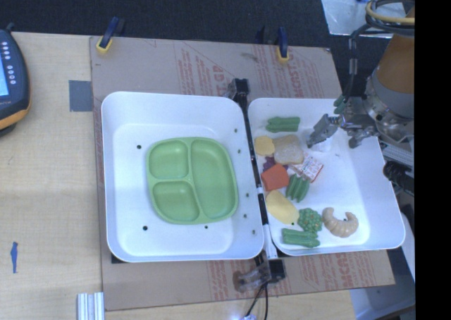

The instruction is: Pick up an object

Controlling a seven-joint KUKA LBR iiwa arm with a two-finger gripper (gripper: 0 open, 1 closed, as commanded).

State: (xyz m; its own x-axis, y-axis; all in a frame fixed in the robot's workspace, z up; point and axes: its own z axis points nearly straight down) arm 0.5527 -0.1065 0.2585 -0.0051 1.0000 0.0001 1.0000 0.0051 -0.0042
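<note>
Camera view: end effector point(325, 130) above right bin point(366, 192)

The arm point(396, 65) reached in from the right, its hand point(337, 128) hanging low, fingers spread apart, gripping nothing.

Green divided plate point(192, 179) in left bin point(120, 111), hand point(337, 128) over right bin point(373, 199)
</note>
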